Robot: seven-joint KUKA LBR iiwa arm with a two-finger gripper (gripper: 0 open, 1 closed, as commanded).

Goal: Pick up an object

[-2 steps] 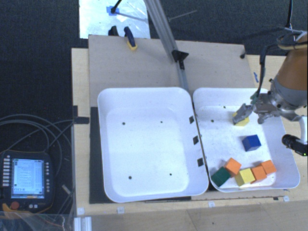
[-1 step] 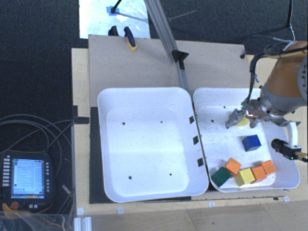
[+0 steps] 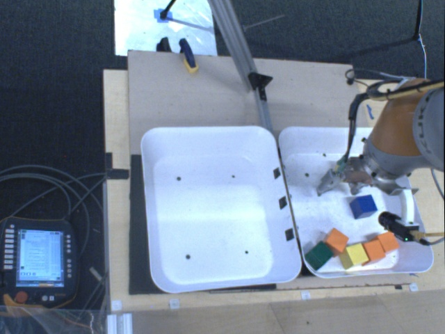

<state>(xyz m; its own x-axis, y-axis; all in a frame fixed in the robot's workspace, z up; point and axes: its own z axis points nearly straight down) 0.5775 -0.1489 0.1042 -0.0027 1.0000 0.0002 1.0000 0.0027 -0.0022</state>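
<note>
Now you see the gripper (image 3: 341, 179) low in the right bin (image 3: 306, 145), right of frame centre | fingers: cannot tell spread or pressed | blue cube (image 3: 363, 206) just right of it, apart | green cube (image 3: 318, 255), two orange cubes (image 3: 336, 240), (image 3: 373, 249) and yellow cube (image 3: 354, 255) at the lower right | left bin (image 3: 156, 158) mid-frame.

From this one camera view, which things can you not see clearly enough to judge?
- Gripper: whether it is open or shut; small and blurred against the right bin.
- Orange cube at the bin's right end: partly covered by a black part of the arm.
- Arm: cut off by the right edge.
- Pendant screen: text too small.
</note>
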